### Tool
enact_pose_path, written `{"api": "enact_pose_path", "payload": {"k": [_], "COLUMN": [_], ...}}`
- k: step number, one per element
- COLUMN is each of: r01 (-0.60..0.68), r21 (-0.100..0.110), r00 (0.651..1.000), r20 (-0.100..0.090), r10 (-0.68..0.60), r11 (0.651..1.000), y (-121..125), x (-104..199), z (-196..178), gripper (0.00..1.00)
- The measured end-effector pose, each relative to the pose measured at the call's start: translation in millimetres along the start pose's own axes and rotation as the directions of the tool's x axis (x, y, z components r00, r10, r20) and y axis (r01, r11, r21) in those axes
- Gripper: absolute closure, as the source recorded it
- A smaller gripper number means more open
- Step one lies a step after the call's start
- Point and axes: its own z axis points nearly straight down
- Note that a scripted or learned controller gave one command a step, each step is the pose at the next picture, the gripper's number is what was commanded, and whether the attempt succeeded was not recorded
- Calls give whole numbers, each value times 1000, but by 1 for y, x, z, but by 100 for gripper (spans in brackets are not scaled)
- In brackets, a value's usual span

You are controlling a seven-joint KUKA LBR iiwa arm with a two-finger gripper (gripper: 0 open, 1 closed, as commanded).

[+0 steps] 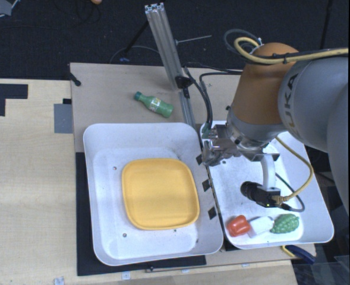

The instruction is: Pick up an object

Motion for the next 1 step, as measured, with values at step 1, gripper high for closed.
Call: {"api": "enact_pose_path", "payload": {"k": [1], "r01": [1], "r21": [1], "r00": [1000], "r20": [0], "r10": [-1], "r11": [1000], "y": [3], "x": [55], "z": [-7], "gripper": [100]}}
